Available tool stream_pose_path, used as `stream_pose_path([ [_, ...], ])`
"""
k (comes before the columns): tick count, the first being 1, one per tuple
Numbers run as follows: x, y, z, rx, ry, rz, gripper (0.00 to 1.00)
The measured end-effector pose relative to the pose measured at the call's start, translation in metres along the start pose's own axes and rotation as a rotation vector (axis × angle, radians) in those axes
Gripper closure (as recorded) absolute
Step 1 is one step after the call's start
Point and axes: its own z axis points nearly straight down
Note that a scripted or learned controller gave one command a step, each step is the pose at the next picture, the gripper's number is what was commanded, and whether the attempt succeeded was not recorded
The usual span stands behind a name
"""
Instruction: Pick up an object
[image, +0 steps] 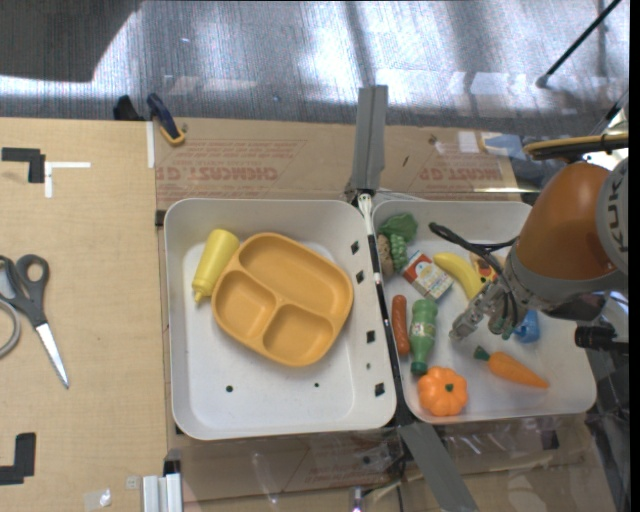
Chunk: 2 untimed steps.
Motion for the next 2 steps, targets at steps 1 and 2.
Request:
stream_pose_path([
  [1, 0.043, 0.039, -0.095, 0.001, -0.001, 0.043, 1.00],
  [2, 0.034, 0.080, -0.165, 0.002, -0.002, 0.043, 1.00],
])
